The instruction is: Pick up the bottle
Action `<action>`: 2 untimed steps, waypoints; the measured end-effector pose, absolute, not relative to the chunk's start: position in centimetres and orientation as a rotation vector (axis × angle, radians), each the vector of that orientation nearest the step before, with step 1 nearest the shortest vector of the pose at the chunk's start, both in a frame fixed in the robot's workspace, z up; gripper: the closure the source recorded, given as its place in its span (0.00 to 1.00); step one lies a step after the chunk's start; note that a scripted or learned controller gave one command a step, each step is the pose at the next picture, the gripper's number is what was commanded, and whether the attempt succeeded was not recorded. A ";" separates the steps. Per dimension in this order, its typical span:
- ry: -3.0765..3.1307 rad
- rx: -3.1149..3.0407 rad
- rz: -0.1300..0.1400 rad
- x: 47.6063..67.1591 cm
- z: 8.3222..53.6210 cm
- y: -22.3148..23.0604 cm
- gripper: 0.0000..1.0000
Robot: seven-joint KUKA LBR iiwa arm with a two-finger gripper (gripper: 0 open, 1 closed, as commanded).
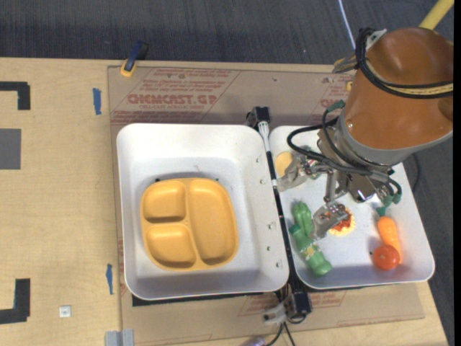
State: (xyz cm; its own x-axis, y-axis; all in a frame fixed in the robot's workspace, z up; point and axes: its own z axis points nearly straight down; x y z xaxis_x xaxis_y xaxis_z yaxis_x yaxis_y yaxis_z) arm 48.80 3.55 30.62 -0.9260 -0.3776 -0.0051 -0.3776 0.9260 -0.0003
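Note:
The bottle [308,238] is green and lies on its side along the left part of the right bin [418,265]. Its length runs from the bin's middle toward the front edge. My gripper [332,217] hangs low over that bin, just right of the bottle's upper end and above a small red and yellow item [345,226]. The bottle lies on the bin floor beside the gripper, and I cannot tell whether they touch. The arm's big orange band [403,85] covers the bin's far side.
An orange carrot [388,229] and a red tomato [386,257] lie at the right bin's right side. A pale yellow item [284,163] sits at its far left. The left bin [137,193] holds a yellow divided plate [189,220].

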 end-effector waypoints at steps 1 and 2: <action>3.069 -0.656 0.002 50.7 18.5 4.8 0.00; 3.107 -0.453 0.001 49.8 18.5 1.9 0.00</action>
